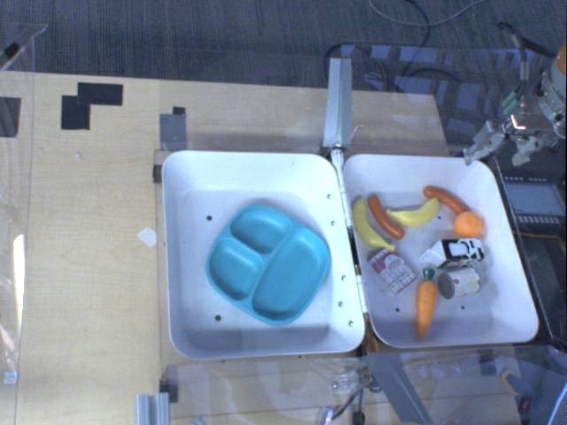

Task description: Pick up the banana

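Left bin (177, 264) holds a blue divided plate (268, 264), sitting flat. Right bin (505, 326) is the crowded one: the banana (416, 213) lies near its upper left, a sausage (385, 217) across it, a second yellow piece (365, 228) alongside, plus an orange (469, 225), a carrot (426, 306) and small packets (labels unreadable). Gripper (514, 135) hovers off the bin's upper right corner, its grip state unreadable.

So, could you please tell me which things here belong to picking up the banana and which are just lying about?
For the job:
banana
end effector

Lying about:
blue plate
carrot
two sausages
orange
packet
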